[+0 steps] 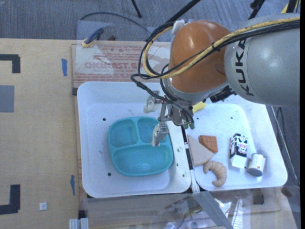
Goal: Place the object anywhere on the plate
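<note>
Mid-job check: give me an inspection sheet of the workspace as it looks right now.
Surface: two white bins side by side, left bin, right bin.
Job's things: teal plate in left bin; croissant, toast wedge, milk carton, small can in right bin.
Clutter: nothing seen.
Gripper: gripper over the plate's right part; finger state unclear.
Cables: yellow and black cables looping over the arm.
Surroundings: wooden bench with blue tape marks; grey floor beyond.

Teal plate [138, 151] smooth glossy plastic; white bins [95, 128] matt plastic; arm's orange band [198, 56] shiny; table [38, 128] pale wood-like.
</note>
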You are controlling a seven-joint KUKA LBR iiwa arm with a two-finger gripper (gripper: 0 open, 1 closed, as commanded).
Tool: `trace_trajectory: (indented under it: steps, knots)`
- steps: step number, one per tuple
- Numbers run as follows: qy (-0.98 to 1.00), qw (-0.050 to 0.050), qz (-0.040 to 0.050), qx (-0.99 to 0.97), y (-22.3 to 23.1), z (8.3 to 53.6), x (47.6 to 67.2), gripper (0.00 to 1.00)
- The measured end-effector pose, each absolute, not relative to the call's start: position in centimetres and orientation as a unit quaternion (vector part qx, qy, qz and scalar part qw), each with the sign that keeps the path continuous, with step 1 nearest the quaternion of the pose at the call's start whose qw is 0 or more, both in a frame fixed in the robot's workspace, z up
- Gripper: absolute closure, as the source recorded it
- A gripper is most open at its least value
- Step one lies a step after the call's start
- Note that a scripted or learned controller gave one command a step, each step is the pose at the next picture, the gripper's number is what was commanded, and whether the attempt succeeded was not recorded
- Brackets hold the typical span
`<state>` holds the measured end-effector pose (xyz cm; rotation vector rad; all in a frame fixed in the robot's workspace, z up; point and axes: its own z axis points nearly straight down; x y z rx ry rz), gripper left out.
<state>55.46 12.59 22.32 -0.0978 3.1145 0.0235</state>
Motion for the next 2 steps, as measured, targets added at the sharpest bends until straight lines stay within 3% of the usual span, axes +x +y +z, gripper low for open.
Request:
trace_trajectory:
  steps: [1,2]
  knots:
    - [0.999,0.016,0.0096,-0.030,12.6,23.5,55.6,1.00]
    - [0.997,0.001,0.0009,-0.074,12.7,19.5,51.6,1.00]
